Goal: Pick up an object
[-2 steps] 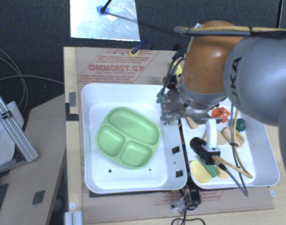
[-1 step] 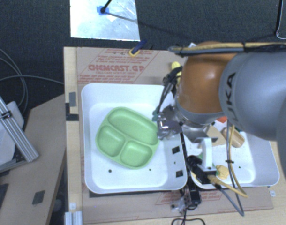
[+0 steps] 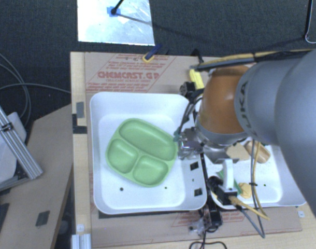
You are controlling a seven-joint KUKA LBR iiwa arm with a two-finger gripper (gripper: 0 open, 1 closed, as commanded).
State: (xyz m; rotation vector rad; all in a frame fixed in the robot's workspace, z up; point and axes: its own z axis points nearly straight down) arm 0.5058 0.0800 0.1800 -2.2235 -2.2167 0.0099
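A light green plate (image 3: 140, 152) with three compartments lies tilted in the left white bin (image 3: 111, 198). My gripper (image 3: 182, 143) hangs at the plate's right edge, over the wall between the two bins, under the orange band (image 3: 220, 105) of the arm. Whether it touches the plate cannot be told. In the right bin (image 3: 274, 191) a tan object (image 3: 255, 152) and a small yellow and green object (image 3: 244, 190) peek out from under the arm.
The grey arm (image 3: 285, 97) covers most of the right bin. Cables (image 3: 251, 206) trail over that bin's front edge. Both bins rest on a cardboard sheet (image 3: 128, 74). A shiny square panel (image 3: 115, 13) lies on the dark floor behind.
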